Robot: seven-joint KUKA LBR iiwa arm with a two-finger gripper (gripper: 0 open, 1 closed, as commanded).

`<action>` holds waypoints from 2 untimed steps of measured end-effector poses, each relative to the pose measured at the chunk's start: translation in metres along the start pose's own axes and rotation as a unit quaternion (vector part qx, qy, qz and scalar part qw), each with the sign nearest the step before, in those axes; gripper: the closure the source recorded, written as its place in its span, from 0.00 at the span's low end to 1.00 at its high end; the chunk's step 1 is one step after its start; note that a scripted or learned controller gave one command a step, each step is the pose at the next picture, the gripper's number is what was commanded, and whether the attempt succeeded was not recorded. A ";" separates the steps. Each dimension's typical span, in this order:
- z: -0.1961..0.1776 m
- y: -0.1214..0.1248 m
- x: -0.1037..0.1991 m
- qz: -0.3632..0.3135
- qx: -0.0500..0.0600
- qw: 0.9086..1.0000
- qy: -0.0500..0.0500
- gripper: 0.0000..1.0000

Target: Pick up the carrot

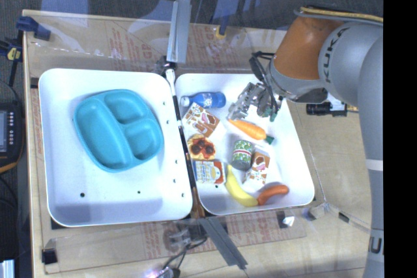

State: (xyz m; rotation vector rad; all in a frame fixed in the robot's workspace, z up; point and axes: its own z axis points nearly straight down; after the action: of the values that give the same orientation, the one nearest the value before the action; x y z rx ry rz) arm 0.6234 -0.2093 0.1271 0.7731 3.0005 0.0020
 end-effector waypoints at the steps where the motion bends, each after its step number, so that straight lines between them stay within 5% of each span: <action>1: -0.121 0.010 -0.022 0.050 0.007 0.999 0.017 1.00; 2: -0.120 0.009 -0.022 0.050 0.007 0.999 0.019 0.00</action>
State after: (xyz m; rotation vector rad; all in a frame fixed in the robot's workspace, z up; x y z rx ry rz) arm 0.6421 -0.2105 0.2477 0.9347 2.9962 -0.0021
